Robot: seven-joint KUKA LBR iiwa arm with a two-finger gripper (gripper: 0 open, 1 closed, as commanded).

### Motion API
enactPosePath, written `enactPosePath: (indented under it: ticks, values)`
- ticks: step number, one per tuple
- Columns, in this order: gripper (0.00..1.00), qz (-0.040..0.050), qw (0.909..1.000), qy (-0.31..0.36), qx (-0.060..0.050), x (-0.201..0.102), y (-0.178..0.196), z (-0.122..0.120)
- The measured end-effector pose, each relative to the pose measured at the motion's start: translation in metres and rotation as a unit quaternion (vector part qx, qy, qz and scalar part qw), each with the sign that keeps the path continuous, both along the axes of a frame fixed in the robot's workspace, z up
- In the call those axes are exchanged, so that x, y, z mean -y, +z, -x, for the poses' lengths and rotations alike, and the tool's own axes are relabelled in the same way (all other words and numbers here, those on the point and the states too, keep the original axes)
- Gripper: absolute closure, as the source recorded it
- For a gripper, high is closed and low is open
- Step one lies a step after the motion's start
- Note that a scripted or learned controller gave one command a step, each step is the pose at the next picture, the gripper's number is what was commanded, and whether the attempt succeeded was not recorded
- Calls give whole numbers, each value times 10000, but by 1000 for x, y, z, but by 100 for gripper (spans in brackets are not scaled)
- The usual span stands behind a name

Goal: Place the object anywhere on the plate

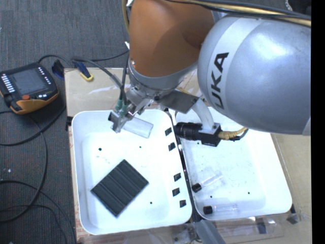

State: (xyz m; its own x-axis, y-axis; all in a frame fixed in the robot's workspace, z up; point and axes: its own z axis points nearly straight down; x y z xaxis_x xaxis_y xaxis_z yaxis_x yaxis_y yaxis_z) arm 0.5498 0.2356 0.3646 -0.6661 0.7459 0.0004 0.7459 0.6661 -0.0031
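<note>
Dark and ribbed, the square plate [120, 186] lies flat in the left bin [84, 136], toward its near side, with nothing resting on it. The end effector [120, 117] hangs over the far part of that bin, and just beside its tip, to the right, sits a small clear, pale block [139, 128] that is probably the object to be placed; glare against the white floor makes its outline hard to read. It seems to touch the tip, but whether it is gripped or merely lying below is unclear, and I cannot tell whether the tool is apart, together or clamped on anything. The block is well apart from the plate, so by my reading the placement is not yet done: what remains is carrying it toward the near side and setting it down on the ribbed surface. The right bin [277, 187] holds a couple of clear pieces. The only legible writing is "UKA" on the grey arm [264, 75], part of the maker's name.
</note>
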Motion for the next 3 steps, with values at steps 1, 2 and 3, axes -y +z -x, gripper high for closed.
enactPosePath:
  ticks: [1,2,3]
  values:
    - [100,-9,9766,2148,7,3,23,-3]
    - [100,-15,9162,4006,9,-9,72,-36]
    - [100,-18,8622,5066,13,-9,72,-68]
